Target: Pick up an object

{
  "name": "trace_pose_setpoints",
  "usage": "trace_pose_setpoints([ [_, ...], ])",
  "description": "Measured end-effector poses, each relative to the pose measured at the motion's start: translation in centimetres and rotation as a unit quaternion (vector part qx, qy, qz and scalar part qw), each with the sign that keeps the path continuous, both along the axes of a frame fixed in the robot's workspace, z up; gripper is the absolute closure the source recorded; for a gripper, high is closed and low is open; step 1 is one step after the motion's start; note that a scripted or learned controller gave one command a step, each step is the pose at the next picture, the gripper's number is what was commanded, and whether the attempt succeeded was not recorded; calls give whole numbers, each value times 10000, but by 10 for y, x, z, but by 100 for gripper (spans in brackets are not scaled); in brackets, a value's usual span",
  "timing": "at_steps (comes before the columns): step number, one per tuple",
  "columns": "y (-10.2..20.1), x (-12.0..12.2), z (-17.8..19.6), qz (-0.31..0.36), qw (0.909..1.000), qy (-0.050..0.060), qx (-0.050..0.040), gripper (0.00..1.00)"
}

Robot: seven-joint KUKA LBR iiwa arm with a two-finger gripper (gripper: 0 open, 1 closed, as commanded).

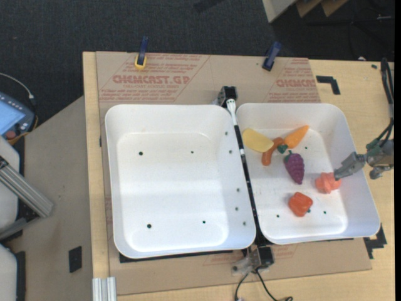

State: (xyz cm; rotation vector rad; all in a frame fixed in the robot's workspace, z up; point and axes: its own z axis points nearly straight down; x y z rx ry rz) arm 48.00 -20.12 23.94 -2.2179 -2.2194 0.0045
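Dark carpet, tan worktop [62,187], two white bins. Item: fingers [341,170], at the right bin [360,199] near its right wall, tips touching a pink object [325,183]; spread or pinching, I cannot tell. Step: closing in for the grasp. Next, I judge: confirm grip, then lift straight up.

Reaching in from three o'clock, low and nearly level, gripper [341,172] angled down toward eight o'clock, slim grey fingertips drawn close together at the tip, wrist cut off by the edge.
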Motion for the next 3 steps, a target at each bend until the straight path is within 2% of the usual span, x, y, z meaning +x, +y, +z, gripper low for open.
trace_pose_setpoints([
  [1, 86, 38, 18, 45, 10000, -20, -1, 0],
  [2, 93, 92, -64, 13, 10000, 32, 8, 0],
  [3, 90, 146, -160, 6, 10000, -3, -1, 0],
])
